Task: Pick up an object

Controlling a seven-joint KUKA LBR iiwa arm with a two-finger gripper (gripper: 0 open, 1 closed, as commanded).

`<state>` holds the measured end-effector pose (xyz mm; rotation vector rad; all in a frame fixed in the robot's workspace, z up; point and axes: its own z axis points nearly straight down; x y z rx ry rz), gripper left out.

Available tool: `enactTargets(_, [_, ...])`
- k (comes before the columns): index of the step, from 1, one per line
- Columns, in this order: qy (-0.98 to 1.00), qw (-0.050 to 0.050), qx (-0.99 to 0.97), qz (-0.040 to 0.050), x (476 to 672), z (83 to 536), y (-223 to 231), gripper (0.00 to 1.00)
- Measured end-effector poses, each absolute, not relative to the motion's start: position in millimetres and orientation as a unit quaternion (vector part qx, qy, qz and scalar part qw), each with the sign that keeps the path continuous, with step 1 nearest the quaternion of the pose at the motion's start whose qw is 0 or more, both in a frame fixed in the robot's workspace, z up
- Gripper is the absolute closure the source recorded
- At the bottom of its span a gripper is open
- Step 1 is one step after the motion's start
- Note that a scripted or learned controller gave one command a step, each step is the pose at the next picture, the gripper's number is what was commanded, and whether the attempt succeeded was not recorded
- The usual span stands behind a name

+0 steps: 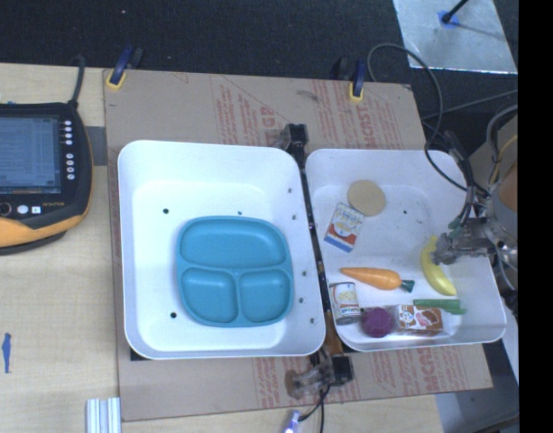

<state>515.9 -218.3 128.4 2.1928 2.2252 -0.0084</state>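
- In the right bin (pixel 398 165), at its right wall: gripper (pixel 464 242) low over the floor, arm entering from the right and cut off at the picture's edge.
- In the left bin (pixel 145 242): blue three-compartment tray (pixel 233 270), well apart from the gripper and probably not the pick.
- Just beside the gripper, toward the left and a little toward the front: yellow banana (pixel 436 271), long axis running roughly from back to front of the bin, upper end touching or hidden under the gripper's dark metalwork; likeliest target, being nearest.
- Left of the banana: orange carrot (pixel 375 279) with green top, lying crosswise, long axis left to right, stem end pointing at the banana.
- Along the front wall: flat packet (pixel 422 318) with a green end, purple round fruit (pixel 377 322), small printed can or carton (pixel 345 299), all close together.
- Toward the back: small white-and-blue carton (pixel 345 225) and tan round disc (pixel 366 198), near each other, apart from the gripper.
- Jaw state: cannot tell; tip a blur of dark parts and cable, no gap or closure readable.
- Also unclear: whether anything sits between the jaws, and whether the banana's upper end is touched or merely overlapped.
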Motion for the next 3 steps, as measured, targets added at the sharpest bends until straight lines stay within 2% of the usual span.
enactTargets(1, [0.712,0.009,0.702,-0.0027,515.9,128.3,-218.2,0.00])
enactTargets(2, [0.709,-0.002,0.705,-0.0017,515.8,91.3,-199.7,0.00])
enactTargets(3, [0.711,-0.001,0.703,-0.0027,516.0,101.8,-201.1,1.00])
